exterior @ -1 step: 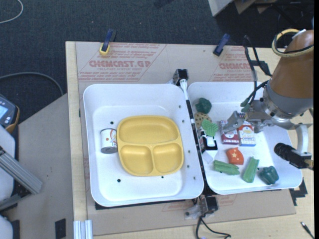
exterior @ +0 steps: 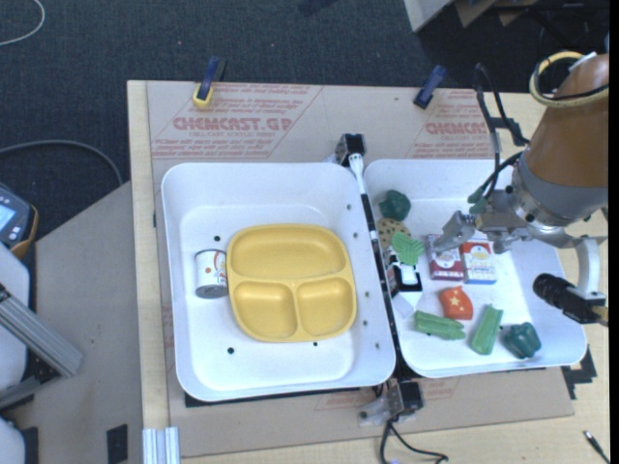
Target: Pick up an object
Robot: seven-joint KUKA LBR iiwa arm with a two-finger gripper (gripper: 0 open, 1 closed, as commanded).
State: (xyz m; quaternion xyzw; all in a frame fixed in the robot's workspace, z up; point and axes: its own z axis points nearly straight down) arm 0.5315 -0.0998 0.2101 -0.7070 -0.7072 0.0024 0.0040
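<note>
So the jaws (exterior: 455, 232) hang low over the right bin (exterior: 571, 356), just above a red and white box (exterior: 464, 262), can't tell how wide they're parted or if they've got anything. Yellow tray (exterior: 290, 280) and a small can (exterior: 210, 273) sit in the left bin (exterior: 184, 201)

In the right bin in front of me lie several small things. A dark green lump (exterior: 395, 204) sits near the bin's upper left. Below it a light green piece (exterior: 408, 249) lies beside the divider. A red-and-white box (exterior: 464, 263) lies flat in the middle. Just below that sits a red-orange piece (exterior: 456, 303). Two green sticks (exterior: 438, 325) (exterior: 486, 329) lie along the bottom, with a dark green pepper (exterior: 522, 339) at their right.
</note>
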